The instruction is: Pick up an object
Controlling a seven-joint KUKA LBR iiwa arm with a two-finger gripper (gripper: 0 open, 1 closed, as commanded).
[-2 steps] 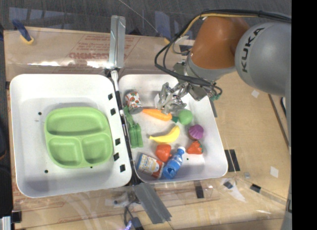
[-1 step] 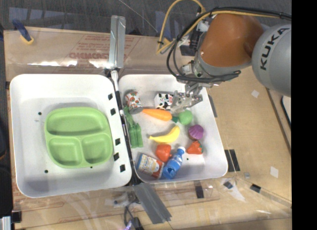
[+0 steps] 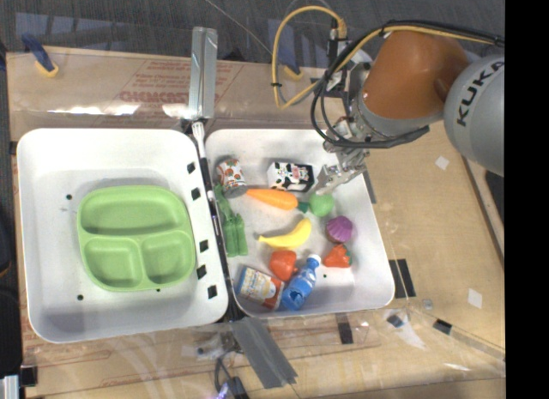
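Presently the hand [image 3: 336, 174] is hanging low over the upper right part of the right bin [image 3: 377, 256], at the end of the grey arm [image 3: 467, 101] reaching in from the right. Whether it is spread or pressed together I cannot tell; nothing is visibly sitting in it. No object is lifted: every candidate is lying in the right bin.

Nearest to the hand are the green round item [image 3: 322, 206], the orange carrot [image 3: 273, 198] touching it, and the black-and-white carton [image 3: 291, 175] just to the hand's left. Further down are lying a purple item [image 3: 340, 229], a yellow banana [image 3: 289, 235], two red pieces [image 3: 283, 263] [image 3: 338, 256], a blue bottle [image 3: 300, 287] and a small can [image 3: 230, 174] near the divider. The left bin [image 3: 43, 166] is carrying a green tray [image 3: 134, 238].

Risks, as judged:
- The objects are crowding one another, so a descent is likely to land on two at once and wedge or scatter them.
- The green item is looking round and smooth, so it may be squeezed out sideways.
- The carrot is tapering, so a grip near its tip may be slipping.
- The hand is working near the bin's far wall, so contact with the rim is possible.
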